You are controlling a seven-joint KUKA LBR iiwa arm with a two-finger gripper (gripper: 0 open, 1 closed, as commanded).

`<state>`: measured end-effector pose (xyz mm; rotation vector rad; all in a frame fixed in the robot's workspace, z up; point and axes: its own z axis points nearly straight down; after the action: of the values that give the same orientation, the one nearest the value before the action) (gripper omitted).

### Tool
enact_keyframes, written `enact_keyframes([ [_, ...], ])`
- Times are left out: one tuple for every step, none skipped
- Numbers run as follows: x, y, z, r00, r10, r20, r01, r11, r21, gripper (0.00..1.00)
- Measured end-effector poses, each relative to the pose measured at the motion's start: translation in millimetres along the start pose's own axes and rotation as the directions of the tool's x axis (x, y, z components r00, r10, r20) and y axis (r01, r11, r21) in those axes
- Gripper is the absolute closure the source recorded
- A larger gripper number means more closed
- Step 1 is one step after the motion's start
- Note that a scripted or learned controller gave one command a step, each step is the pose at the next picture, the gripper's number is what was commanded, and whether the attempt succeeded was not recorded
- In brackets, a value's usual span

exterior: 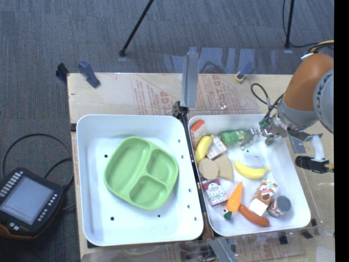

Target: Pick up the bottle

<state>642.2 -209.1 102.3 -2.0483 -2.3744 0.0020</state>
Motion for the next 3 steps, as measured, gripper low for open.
enact_keyframes([
  [6,5,18,0.992,-0.128,0.0,0.128,0.992,0.0,0.0],
  [7,6,11,0.992,-0.128,-0.003,0.128,0.992,0.001,1.0],
  [68,13,-30,1.0,-0.028,0.001,0.028,1.0,0.0,1.0],
])
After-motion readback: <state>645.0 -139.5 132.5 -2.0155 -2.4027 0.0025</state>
